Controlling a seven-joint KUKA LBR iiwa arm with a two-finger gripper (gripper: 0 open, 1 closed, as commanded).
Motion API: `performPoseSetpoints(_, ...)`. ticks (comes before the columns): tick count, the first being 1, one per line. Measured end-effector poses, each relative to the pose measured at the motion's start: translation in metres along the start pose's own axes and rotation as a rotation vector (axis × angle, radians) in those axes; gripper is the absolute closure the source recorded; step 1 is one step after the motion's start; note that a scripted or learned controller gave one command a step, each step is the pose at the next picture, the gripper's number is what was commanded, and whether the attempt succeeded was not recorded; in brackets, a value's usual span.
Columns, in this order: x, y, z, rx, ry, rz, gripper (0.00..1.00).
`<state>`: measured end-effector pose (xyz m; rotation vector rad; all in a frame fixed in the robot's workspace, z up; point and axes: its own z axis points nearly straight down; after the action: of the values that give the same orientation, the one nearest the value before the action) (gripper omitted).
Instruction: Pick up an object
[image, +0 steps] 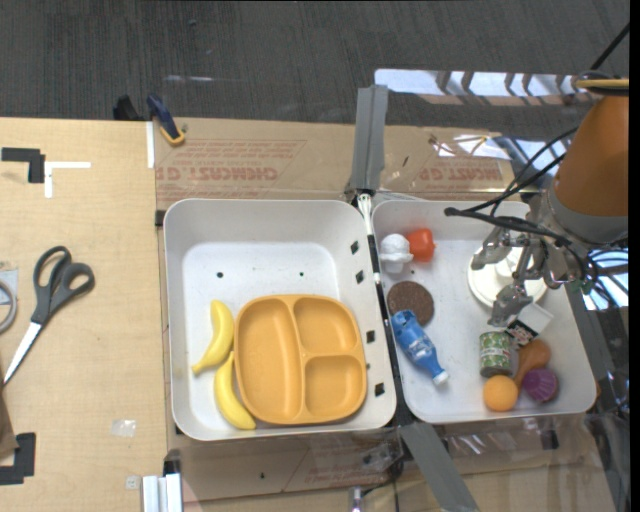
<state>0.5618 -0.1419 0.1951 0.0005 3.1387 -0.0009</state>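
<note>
My gripper (513, 278) hangs over the right bin (450, 395), near its back right part, directly above a white round object (488, 285). Just in front of it stand a green can (495, 352) and a small white block (533, 318). An orange ball (500, 393), a purple object (541, 384) and an orange piece (533, 355) sit at the front right corner. A blue bottle (417, 346) lies in the bin's left half, behind it a brown disc (410, 300) and a white and orange toy (405, 247).
The left bin (260, 235) holds a yellow divided plate (300, 358) with two bananas (215, 338) along its left side. Scissors (45, 295) lie on the bench at the far left. Black cables (520, 190) trail from the arm over the right bin's back edge.
</note>
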Motion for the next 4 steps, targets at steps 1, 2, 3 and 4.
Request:
performPoseSetpoints(1,-0.001,0.041,0.099,0.000,-0.007,0.092,0.00)
performPoseSetpoints(2,0.031,-0.052,-0.019,0.001,-0.002,0.252,0.00)
performPoseSetpoints(3,0.008,-0.075,0.086,0.001,-0.008,0.369,0.00)
performPoseSetpoints(4,0.019,-0.019,0.102,0.000,-0.002,0.344,0.00)
